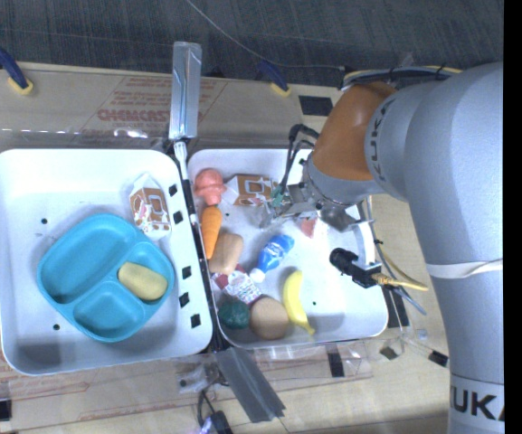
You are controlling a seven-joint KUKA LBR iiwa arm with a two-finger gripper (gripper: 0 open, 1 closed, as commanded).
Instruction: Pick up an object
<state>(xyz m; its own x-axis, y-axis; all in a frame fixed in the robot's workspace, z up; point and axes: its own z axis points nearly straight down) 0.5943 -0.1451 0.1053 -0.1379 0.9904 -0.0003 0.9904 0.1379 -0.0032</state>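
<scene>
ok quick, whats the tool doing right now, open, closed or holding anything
tool: low in the right bin, near the small carton; open, closed or holding cannot be told.

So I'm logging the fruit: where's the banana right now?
In the camera view the banana lies in the right bin, near its front edge, just right of the tan potato and below the blue bottle.

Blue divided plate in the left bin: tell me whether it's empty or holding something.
Holding something. The blue divided plate has a yellowish potato-like object resting in one compartment; its other sections show bare blue.
</scene>
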